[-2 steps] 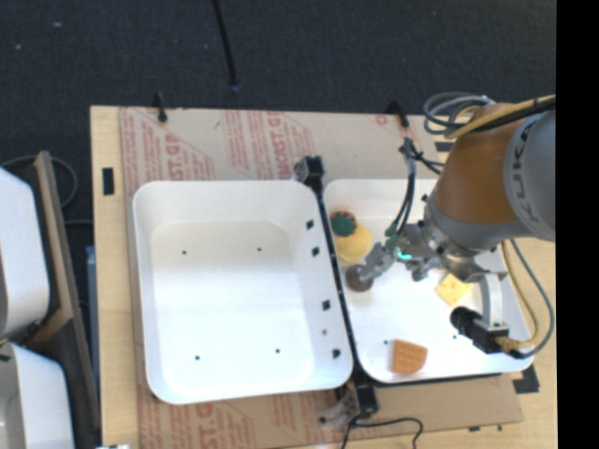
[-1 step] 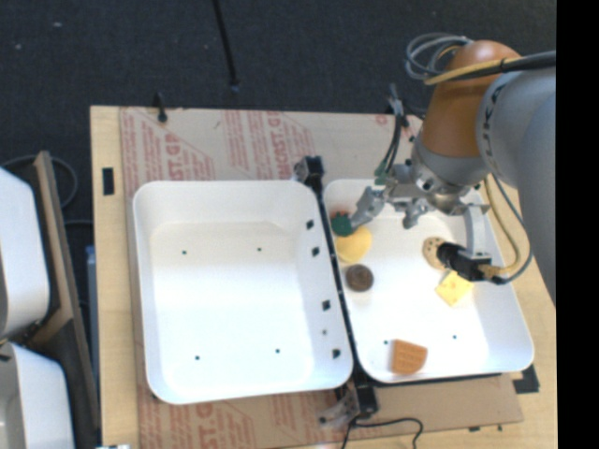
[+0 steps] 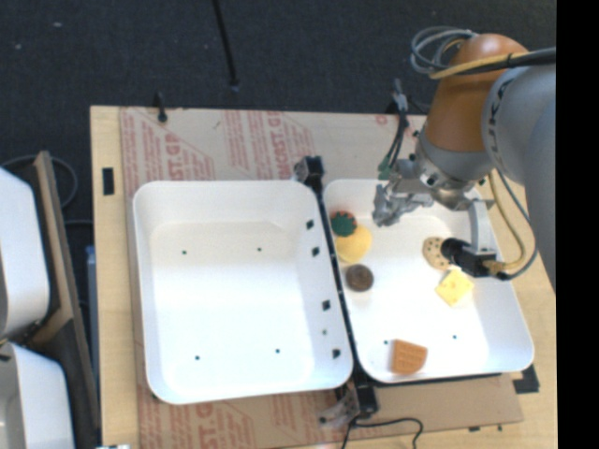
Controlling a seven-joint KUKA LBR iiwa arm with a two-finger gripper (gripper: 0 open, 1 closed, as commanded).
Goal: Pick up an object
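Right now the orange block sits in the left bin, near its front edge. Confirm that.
Wrong bin. The camera view shows the orange block in the right bin, near its front edge.

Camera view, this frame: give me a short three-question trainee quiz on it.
1. True or false: the end effector is above the right bin.
2. Which item lies nearest the right bin's front edge? A) yellow block B) orange block C) brown disc
3. Fill in: beside the divider, the yellow ball touches a small ____ and red item.

Key: 1 true; 2 B; 3 green.
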